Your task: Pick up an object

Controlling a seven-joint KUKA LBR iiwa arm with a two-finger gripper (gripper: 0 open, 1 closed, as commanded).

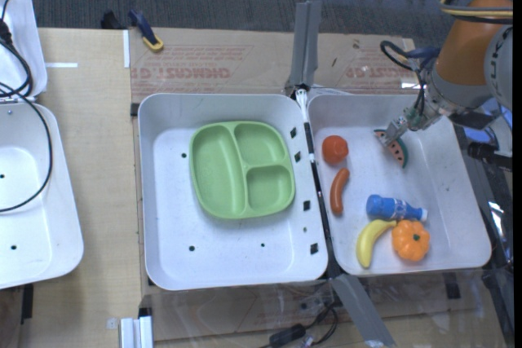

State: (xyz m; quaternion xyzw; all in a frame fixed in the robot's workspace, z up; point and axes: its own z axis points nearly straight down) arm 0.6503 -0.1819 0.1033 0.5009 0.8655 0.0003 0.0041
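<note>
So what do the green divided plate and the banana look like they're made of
The green divided plate looks like moulded plastic, matte, one even colour with soft rounded compartment edges. The banana seems a plastic toy: uniform yellow, smooth, faint sheen. Neither can be confirmed by look alone.

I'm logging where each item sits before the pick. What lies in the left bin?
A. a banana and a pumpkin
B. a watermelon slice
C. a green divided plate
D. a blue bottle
C: the green divided plate lies in the left bin, while the banana, pumpkin, blue bottle and watermelon slice are all in the right bin.
</note>
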